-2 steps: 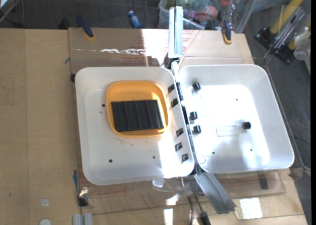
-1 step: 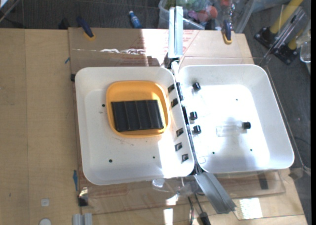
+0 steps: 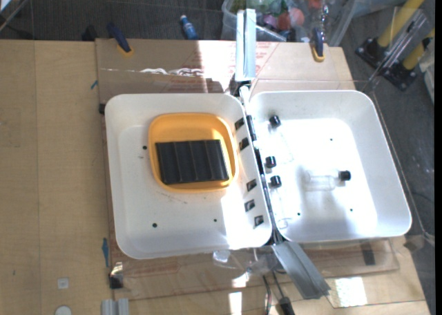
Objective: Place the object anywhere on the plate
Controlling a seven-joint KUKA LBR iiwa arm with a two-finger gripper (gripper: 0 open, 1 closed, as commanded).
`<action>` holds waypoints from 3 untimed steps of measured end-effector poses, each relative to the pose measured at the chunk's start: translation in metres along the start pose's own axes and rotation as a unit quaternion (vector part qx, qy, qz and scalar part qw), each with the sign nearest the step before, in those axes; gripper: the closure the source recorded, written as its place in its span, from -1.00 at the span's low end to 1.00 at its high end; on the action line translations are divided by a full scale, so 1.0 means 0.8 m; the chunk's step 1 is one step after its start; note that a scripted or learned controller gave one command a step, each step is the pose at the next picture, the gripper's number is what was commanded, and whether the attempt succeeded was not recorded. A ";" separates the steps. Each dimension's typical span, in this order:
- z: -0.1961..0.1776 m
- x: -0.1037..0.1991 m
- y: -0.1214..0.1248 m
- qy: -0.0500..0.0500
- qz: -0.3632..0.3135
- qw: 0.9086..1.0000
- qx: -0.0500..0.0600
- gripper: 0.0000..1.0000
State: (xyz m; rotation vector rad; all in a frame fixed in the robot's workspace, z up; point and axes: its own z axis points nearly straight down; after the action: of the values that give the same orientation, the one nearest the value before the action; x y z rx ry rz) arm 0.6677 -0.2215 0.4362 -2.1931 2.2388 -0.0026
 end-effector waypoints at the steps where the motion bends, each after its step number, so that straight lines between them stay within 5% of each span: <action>1: 0.000 0.000 0.000 0.000 -0.077 0.997 0.000 1.00; 3: 0.001 -0.009 0.000 -0.001 -0.279 0.960 -0.001 1.00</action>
State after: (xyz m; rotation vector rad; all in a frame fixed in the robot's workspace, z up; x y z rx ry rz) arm 0.6677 -0.2142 0.4354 -2.7324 1.5380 -0.0020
